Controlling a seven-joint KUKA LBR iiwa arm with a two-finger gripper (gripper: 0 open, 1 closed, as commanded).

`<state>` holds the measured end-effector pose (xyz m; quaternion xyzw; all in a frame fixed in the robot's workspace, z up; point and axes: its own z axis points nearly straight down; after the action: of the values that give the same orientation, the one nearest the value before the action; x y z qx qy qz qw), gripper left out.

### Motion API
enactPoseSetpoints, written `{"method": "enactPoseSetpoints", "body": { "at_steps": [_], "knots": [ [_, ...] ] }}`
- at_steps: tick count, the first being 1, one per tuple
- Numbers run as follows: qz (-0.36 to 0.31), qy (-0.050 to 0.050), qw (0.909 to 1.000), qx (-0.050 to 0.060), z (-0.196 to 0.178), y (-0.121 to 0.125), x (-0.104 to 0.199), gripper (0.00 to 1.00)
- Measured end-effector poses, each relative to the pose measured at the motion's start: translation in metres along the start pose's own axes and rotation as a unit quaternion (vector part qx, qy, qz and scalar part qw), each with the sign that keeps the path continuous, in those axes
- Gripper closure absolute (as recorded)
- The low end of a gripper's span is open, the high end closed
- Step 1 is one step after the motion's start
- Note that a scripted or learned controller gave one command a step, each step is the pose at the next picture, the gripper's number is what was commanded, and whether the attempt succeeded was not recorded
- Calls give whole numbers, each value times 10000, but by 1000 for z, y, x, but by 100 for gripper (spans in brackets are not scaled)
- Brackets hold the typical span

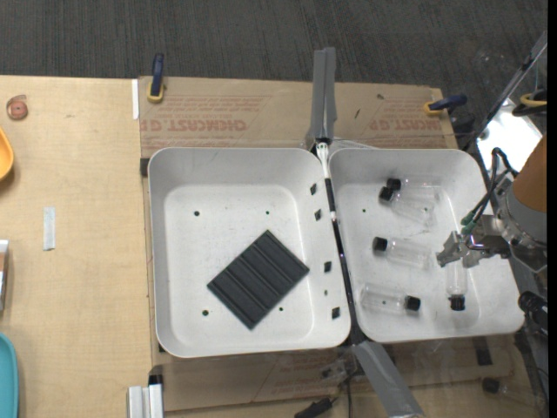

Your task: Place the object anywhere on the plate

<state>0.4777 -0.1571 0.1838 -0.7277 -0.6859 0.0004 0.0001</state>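
over the right bin [487, 325] (4 vials) hangs the gripper [459, 252]; dark plate [258, 279] left

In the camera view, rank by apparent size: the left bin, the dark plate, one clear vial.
1. Left bin, largest.
2. Dark plate, lying inside that bin.
3. Clear vial in the right bin, smallest; the four vials look alike in size.

Dark ridged plate [258, 279] lies in the left bin [165, 233]; clear vials [402, 251] in the right bin [418, 159].
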Motion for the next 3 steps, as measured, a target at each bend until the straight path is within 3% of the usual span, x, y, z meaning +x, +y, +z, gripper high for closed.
{"method": "enactPoseSetpoints", "body": {
  "at_steps": [1, 2, 3],
  "knots": [
    [-849, -4, 9964, 7, -7, 47, 69, 100],
    [-3085, -4, 9512, -2, -7, 102, 111, 100],
    [-1789, -4, 9839, 15, -7, 80, 209, 100]
  ]
}}
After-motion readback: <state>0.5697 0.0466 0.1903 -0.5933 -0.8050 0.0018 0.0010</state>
